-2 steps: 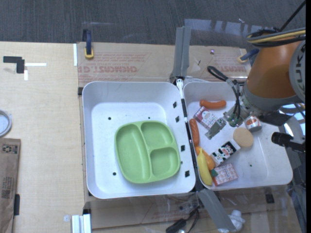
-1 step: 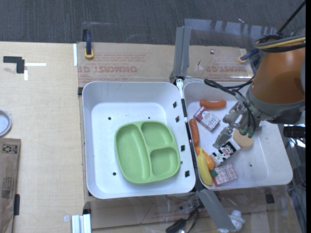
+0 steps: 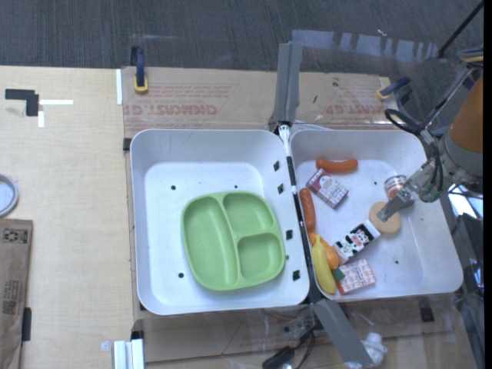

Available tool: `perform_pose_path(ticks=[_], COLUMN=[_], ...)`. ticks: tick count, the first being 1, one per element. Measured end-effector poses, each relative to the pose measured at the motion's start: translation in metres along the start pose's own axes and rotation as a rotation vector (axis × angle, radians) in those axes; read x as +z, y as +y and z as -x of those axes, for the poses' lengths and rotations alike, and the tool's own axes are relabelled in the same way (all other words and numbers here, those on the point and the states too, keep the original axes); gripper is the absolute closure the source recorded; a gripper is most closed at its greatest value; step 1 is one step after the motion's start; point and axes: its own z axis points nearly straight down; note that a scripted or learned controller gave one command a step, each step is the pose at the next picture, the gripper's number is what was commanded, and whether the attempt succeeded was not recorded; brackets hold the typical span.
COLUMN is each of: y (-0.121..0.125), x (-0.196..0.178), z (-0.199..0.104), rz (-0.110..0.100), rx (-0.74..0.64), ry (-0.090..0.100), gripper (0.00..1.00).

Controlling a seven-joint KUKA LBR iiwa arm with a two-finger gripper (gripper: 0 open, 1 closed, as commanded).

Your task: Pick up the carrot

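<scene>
Your grey arm (image 3: 461,129) slants in from three o'clock; whether its gripper (image 3: 399,203) grasps anything, you cannot tell. The smooth, tapered orange carrot (image 3: 308,209) lies at the right white bin's (image 3: 430,279) nine o'clock wall.

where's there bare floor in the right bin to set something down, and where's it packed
Bare floor in the right bin: the near right corner, right of the cow-print carton, and a smaller patch between the sausage and the tin. Crowded: the left wall, where the carrot, banana and snack packet sit. The gripper hangs above the wooden disc.
</scene>
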Motion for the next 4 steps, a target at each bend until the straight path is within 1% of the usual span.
perform_pose_path(ticks=[1, 2, 3, 4], y=[0.003, 0.005, 0.031, 0.082], x=[0.071, 0.059, -0.032, -0.047], z=[-0.037, -0.035, -0.089, -0.066], rz=[0.01, 0.017, 0.001, 0.002], rx=[-0.263, -0.26, -0.167, -0.554], ry=[-0.015, -0.026, 0.0, -0.001], gripper=[0.0, 1.0, 1.0, 1.0])
